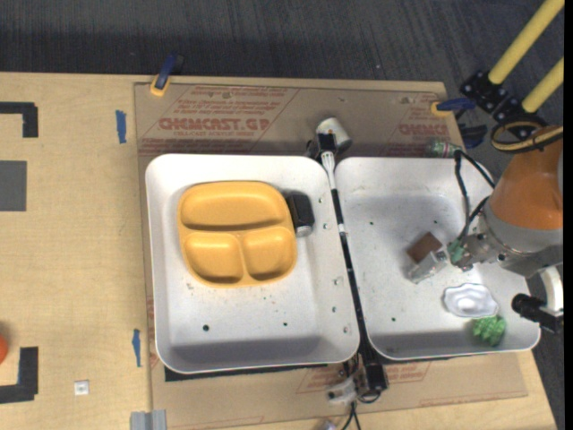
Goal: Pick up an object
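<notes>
The pincer [439,256] sits low in the right bin [394,195], reaching in from the right; whether it is open or closed cannot be told. A small brown block [423,245] lies at its tip. The wrist hides part of the bin's right wall.

The arm [528,206] is cut off by the right edge. A dark object [300,211] is partly hidden behind the yellow tray [237,231]. An orange thing [3,349] is cut at the left edge.
</notes>
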`<action>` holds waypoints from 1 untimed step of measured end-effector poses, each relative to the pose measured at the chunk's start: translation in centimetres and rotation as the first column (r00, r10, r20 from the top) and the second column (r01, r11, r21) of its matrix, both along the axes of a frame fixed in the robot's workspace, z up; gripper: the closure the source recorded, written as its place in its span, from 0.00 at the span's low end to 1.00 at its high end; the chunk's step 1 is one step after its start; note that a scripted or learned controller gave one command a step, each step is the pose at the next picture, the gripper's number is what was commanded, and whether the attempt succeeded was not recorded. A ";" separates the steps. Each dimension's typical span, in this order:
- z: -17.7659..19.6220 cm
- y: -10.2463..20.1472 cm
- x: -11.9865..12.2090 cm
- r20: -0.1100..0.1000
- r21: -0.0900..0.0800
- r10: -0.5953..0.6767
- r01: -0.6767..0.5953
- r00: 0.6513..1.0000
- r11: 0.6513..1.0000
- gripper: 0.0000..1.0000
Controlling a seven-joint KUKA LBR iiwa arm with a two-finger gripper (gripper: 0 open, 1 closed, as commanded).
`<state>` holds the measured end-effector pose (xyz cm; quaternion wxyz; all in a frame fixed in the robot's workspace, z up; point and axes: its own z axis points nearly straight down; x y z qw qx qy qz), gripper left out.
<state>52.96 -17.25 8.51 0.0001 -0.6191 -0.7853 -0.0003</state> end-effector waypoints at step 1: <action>0.0 0.0 4.1 0.003 -0.001 0.092 -0.092 0.996 0.996 0.00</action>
